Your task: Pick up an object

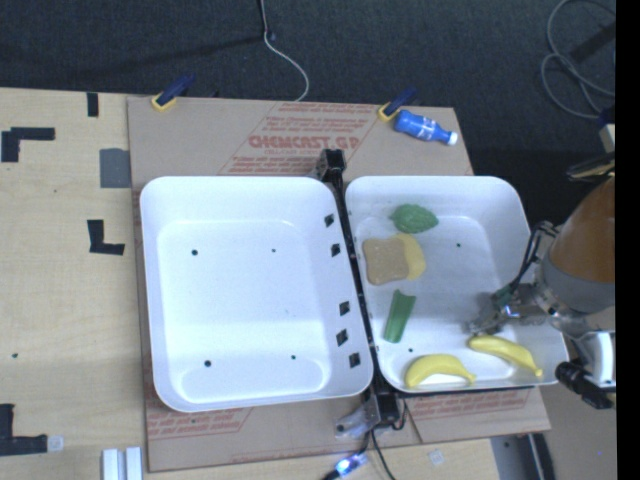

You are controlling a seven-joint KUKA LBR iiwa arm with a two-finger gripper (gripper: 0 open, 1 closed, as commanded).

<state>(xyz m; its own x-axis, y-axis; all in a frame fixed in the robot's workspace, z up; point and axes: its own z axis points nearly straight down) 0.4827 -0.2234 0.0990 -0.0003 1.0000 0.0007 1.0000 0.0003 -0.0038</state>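
Observation:
The right bin (470, 200) holds several toy foods. A green leafy piece (414, 218) lies near its far wall. Below it a brown bread slice (384, 259) rests against a yellow piece (413, 258). A green stick-shaped piece (399, 315) lies near the divider. Two yellow banana-like pieces sit at the front, one (438, 370) toward the middle and one (506, 354) further right. My gripper (493, 318) is low inside the right bin's right side, just above the right banana piece and close to it. Whether it touches the piece is unclear.
The left bin (240, 288) stands beside the right one, with a black hinge strip (345, 268) between them. A blue bottle (426, 127) lies on the cardboard behind the right bin. The arm's orange band (590, 238) hangs over the bin's right rim.

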